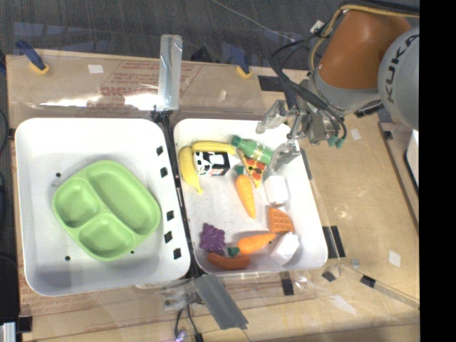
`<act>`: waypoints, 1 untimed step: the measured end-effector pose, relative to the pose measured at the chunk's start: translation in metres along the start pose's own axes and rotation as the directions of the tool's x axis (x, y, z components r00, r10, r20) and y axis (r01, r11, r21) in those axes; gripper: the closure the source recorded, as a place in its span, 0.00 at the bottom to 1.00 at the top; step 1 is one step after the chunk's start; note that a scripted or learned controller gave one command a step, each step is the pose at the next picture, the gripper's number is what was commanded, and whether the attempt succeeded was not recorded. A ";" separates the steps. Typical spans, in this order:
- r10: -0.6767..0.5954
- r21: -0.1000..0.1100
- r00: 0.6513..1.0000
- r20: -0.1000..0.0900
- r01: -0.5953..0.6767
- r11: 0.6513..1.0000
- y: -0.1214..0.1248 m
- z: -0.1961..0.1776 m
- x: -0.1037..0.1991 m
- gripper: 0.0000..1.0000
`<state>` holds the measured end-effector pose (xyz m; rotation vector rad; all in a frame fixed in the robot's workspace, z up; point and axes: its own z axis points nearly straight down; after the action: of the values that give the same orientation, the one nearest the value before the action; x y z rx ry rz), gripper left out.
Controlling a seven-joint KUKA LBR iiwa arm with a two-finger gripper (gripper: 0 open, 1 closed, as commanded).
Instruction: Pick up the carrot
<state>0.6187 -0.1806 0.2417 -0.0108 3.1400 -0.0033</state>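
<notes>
Two white bins side by side on the bench (356,191). Left bin (35,141) carries a green divided plate (105,209) with three compartments, lying slightly left of the bin's middle.

Right bin (214,212) holds the toy food. Carrot (246,194) lies near the bin's centre, thick end toward the far side, tip pointing near. A second, shorter orange piece (255,243) sits further toward the near edge, beside the purple grapes (211,237), with a reddish sausage-like piece (228,261) touching the near wall. Banana (189,164) curves along the left wall at the far end; a small black-and-white carton (211,164) sits just right of it. A green bottle (254,149) lies tilted by the far wall, with a pizza-like slice (251,167) just beneath it. Waffle (281,220) and two white blocks (276,189) (286,248) line the right wall.

Gripper (278,135) hangs over the far right corner of the right bin, arm coming in from the right. Fingers (269,117) spread apart, nothing between them. One fingertip is close to the green bottle; contact cannot be judged. Carrot is apart from the gripper, to its near left, untouched in the bin.
</notes>
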 end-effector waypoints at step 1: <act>0.066 -0.004 0.998 -0.011 -0.067 0.998 0.001 0.106 0.052 0.00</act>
<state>0.5668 -0.1803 0.1356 0.0940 3.1497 0.0039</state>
